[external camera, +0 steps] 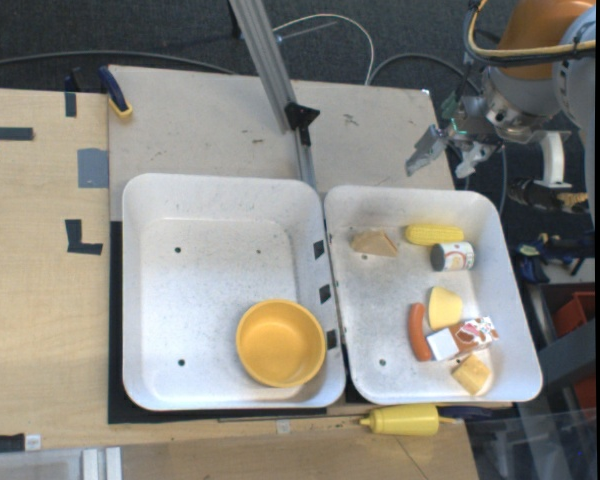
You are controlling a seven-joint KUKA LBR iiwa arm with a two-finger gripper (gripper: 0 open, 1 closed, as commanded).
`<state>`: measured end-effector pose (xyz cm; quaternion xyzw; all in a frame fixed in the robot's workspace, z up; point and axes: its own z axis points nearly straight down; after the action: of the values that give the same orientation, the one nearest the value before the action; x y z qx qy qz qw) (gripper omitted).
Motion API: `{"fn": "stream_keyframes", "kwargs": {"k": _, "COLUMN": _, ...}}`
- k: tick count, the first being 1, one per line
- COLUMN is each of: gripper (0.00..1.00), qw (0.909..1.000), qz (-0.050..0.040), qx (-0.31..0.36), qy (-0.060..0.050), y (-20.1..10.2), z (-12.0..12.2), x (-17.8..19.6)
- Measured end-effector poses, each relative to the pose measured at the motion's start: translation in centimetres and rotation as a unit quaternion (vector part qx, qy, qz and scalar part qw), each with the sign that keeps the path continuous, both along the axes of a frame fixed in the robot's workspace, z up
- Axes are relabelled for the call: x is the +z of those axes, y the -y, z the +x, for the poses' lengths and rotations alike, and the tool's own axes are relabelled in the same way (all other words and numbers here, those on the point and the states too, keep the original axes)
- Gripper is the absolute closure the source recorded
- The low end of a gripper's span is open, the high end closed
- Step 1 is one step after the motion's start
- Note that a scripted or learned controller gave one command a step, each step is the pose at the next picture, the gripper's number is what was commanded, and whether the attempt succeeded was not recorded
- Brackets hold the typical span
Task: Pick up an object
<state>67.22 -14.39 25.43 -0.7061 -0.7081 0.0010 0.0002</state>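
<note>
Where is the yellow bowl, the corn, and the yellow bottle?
yellow bowl [279,342], camera view, on its inside bottom.
corn [433,234], camera view, on its middle.
yellow bottle [408,420], camera view, on its body.

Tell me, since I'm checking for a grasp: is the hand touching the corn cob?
Apart. The camera view shows the hand above the bench beyond the right bin's far rim, while the corn cob lies inside it.
</note>
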Motion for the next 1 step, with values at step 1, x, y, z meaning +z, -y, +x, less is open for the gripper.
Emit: {"fn": "stream_keyframes", "kwargs": {"k": 1, "gripper": 0.0, "qw": 1.0, "qz": -0.0002, "qx": 0.0, "qy": 0.0, "y": 0.01, "z": 0.0, "x": 0.0}}
